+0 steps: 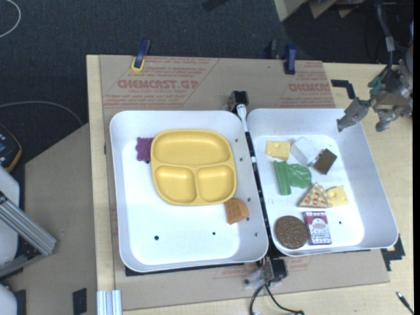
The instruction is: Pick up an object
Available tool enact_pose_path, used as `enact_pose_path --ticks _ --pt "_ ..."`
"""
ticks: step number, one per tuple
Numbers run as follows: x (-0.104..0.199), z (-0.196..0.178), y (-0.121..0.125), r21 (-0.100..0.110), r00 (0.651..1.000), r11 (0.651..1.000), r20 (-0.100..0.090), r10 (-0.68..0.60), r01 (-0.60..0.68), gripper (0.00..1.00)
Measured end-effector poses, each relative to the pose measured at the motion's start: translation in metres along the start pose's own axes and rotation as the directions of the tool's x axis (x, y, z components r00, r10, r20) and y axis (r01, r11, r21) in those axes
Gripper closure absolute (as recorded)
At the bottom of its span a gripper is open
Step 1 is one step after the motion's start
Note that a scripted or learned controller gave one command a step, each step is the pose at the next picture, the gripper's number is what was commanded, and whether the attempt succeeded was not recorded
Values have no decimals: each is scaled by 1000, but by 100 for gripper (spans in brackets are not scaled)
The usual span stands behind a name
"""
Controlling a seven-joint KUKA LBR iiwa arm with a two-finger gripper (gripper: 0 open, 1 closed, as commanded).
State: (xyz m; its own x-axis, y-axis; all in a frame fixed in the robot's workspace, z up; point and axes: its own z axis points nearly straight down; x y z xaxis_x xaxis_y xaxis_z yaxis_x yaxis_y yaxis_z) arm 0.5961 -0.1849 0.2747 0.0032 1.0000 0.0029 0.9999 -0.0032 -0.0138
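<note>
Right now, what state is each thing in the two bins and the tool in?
tool: fingers spread open, holding nothing, above the right bin's far right corner
yellow tray: upright in left bin, compartments bare
purple piece: flat, against the tray's left edge
brown bread piece: loose by the tray's near right corner
green piece: lying flat in right bin
brown round patty: flat
small red carton: lying down

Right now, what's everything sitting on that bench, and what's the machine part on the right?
White shallow bins: 2, side by side.
Yellow three-compartment plastic tray: 1, left bin.
Purple toy piece: 1, left of tray.
Orange-brown toy bread chunk: 1, left bin.
Yellow cheese block: 1, right bin.
Green toy vegetable: 1, right bin.
Pizza slice toy: 1, right bin.
Brown round cookie: 1, right bin.
Red small carton: 1, right bin.
Grey gripper: 1, over right bin's far corner.
</note>
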Motion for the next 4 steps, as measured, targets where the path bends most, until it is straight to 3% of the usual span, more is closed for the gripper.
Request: enact_pose_path --ticks 1,4 --pt "1 -8 2 -13 1000 1000 3 -3 3 0" --pt "0 162 -7 -7 1000 1000 1 -2 2 0"
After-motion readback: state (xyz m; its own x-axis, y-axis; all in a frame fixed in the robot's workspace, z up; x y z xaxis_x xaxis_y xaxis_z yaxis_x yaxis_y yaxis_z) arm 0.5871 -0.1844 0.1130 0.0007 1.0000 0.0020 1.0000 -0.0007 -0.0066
